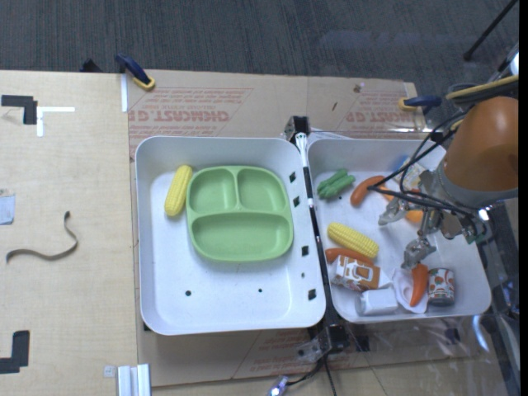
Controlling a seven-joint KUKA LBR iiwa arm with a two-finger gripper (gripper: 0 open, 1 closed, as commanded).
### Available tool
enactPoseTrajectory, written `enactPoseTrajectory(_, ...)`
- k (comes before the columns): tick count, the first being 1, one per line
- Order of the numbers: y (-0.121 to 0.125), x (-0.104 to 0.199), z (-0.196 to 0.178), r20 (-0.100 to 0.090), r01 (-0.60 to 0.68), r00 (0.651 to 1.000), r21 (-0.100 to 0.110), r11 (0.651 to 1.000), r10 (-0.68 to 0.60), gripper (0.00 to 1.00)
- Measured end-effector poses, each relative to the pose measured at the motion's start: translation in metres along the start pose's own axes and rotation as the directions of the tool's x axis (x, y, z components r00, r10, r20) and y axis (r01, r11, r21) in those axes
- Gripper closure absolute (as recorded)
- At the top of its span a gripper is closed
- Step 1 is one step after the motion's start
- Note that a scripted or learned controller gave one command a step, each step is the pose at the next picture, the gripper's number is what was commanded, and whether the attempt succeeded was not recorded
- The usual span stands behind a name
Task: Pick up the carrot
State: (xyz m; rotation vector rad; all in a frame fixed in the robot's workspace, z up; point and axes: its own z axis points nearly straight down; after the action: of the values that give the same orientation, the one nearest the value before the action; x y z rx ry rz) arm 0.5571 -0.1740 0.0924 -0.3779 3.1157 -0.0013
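An orange carrot lies tilted in the front right part of the right bin, resting on a small white piece. My gripper hangs over the bin just above and left of it, its fingers spread apart; the lower fingertip ends right at the carrot's upper end. Nothing shows between the fingers. A second orange, carrot-like piece lies at the back of the same bin, beside a green vegetable. The orange wrist band hides the bin's back right corner.
The right bin also holds a corn cob, a red-and-white carton, a white block and a small can tight against the carrot. The left bin holds a green divided plate and another corn cob.
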Motion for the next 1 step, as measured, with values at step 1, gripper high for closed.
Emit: enactPoseTrajectory(1,-0.0004,-0.002,-0.0102,0.005,0.001,1.0,0.003,1.0,-0.001,1.0)
